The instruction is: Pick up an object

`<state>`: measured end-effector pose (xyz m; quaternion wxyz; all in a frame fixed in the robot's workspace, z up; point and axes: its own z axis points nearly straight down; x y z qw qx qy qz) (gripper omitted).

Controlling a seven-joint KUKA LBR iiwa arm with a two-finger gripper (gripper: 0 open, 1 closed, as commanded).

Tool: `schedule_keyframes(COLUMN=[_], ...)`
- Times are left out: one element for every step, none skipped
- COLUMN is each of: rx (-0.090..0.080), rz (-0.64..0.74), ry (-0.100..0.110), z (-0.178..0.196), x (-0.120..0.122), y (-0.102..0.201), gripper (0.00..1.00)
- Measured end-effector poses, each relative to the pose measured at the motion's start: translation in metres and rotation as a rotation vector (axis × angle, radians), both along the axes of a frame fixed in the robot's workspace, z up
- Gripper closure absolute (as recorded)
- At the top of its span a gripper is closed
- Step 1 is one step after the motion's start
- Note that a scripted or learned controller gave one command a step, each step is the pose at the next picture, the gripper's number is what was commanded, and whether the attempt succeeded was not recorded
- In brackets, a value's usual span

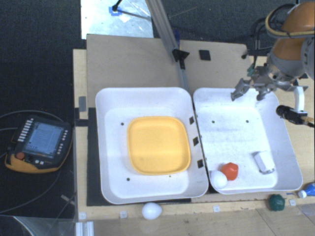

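From the camera view, the gripper (249, 93) hangs over the far edge of the right bin (236, 127), its jaws spread with nothing between them, well apart from anything it could lift. The candidates sit at the near end of that bin: a red object (229, 170) touching a white ball (218, 179) by the near-left corner, and a small white block (264, 162) to their right. The likely trouble is the pairing: jaws coming down on the red piece may strike the ball and send both rolling, or close on the bin's sloped wall. The white block is pale on a pale floor and lies at a slant, so a misjudged descent could nudge it away. The left bin (110, 132) holds a yellow plate (158, 144), flat and probably hard to get under. The table (133, 63) is brown board; an egg-like white object (151, 210) and a dark green ball (276, 202) lie on its near strip. A teach pendant (38, 142) rests on dark carpet at the left.
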<state>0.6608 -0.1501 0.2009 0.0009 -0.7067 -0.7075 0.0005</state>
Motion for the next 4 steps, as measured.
schedule_keyframes(rx=[0.0, 0.0, -0.001, -0.001], rz=[-0.001, -0.001, -0.001, 0.0], ry=[0.0, 0.0, -0.004, -0.007], z=[-0.042, -0.089, -0.076, -0.027], x=[-0.002, -0.01, -0.009, 0.001], y=[0.003, 0.0, -0.001, 0.001], gripper=[0.0, 0.0, 1.0, 1.0])
